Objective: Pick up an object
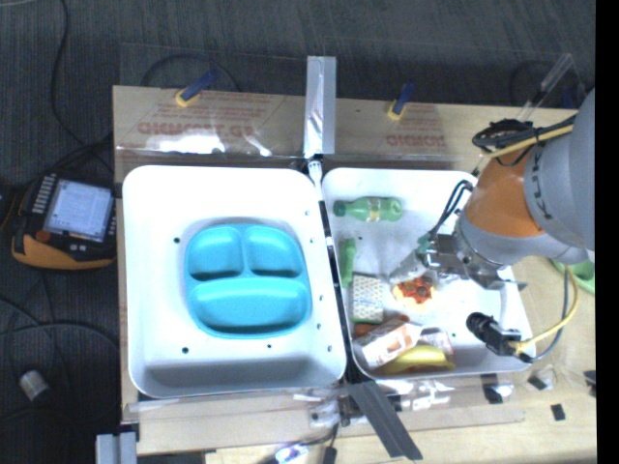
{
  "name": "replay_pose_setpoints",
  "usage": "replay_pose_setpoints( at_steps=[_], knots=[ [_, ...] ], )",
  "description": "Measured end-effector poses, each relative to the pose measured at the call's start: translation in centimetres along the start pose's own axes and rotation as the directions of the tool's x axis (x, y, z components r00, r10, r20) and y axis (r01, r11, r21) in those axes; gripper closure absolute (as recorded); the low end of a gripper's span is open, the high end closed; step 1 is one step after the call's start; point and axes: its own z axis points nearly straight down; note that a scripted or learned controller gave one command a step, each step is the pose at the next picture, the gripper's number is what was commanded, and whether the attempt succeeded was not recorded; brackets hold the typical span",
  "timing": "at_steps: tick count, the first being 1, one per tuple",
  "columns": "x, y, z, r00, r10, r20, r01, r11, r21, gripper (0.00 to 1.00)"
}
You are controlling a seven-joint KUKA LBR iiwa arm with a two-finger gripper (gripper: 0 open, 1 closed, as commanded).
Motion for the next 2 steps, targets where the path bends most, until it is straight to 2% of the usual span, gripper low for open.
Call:
replay_pose_setpoints(
  at_steps=[1, 2],
  knots=[
    [3.3, -1.4, 0.6, 0.999, 0.047, 0.006, -0.047, 0.999, -0.011, 1.0],
    [8.3, 0.9, -9.2, 0.989, 0.147, 0.007, -0.147, 0.989, 0.012, 1.0]
  ],
)
